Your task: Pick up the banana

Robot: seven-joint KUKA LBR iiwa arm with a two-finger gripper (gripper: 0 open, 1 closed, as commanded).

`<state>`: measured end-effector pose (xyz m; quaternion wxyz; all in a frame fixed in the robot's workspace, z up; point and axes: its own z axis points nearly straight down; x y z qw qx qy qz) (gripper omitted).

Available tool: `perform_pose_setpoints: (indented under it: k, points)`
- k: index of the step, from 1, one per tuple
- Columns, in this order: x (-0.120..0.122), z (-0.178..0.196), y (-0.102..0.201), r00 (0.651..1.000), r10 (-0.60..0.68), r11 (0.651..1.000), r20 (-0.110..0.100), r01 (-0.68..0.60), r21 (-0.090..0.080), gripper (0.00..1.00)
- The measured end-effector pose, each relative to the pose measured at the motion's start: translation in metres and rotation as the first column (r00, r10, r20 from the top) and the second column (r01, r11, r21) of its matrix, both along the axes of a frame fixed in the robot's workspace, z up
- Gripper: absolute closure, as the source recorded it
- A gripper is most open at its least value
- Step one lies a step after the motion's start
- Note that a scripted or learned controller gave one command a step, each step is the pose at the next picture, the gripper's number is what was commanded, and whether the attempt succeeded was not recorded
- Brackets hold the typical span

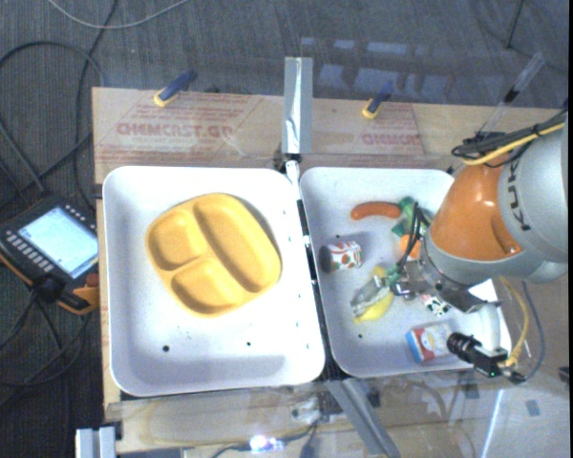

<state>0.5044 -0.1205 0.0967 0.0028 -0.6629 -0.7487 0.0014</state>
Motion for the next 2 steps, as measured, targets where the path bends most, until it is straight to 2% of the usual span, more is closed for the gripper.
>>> perform_pose_setpoints:
  k: [1,2]
  points:
    - [-0.001,0.006,0.001,1.0,-0.004,1.0,-0.006,0.004,0.004,1.0]
    - [0.051,0.084,0.069,0.998,-0.069,0.998,0.001,0.069,-0.003,1.0]
